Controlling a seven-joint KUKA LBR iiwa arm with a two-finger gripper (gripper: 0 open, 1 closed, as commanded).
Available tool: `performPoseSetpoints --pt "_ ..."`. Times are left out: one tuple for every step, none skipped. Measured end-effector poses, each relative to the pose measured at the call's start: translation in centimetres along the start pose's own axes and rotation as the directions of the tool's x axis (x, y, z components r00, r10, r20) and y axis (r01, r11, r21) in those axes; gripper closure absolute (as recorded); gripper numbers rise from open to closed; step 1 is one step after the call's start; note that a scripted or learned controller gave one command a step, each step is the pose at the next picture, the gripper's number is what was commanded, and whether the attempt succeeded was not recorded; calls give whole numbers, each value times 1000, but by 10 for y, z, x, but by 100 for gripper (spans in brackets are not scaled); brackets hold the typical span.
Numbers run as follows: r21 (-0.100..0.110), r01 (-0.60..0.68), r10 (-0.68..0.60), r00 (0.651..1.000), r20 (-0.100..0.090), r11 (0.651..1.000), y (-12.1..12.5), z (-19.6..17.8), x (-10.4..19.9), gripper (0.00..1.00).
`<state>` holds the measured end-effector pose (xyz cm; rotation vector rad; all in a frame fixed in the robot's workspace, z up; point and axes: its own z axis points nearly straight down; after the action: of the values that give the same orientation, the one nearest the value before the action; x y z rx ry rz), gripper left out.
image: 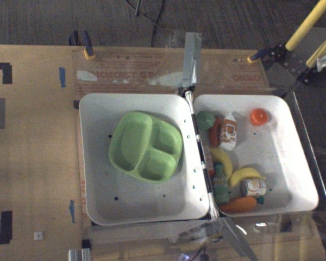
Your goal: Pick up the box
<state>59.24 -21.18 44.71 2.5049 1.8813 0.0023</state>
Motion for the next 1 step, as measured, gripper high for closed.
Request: performPoseSetpoints --pt "-5 4 -4 1000 2 1000 1 -11 2 100"
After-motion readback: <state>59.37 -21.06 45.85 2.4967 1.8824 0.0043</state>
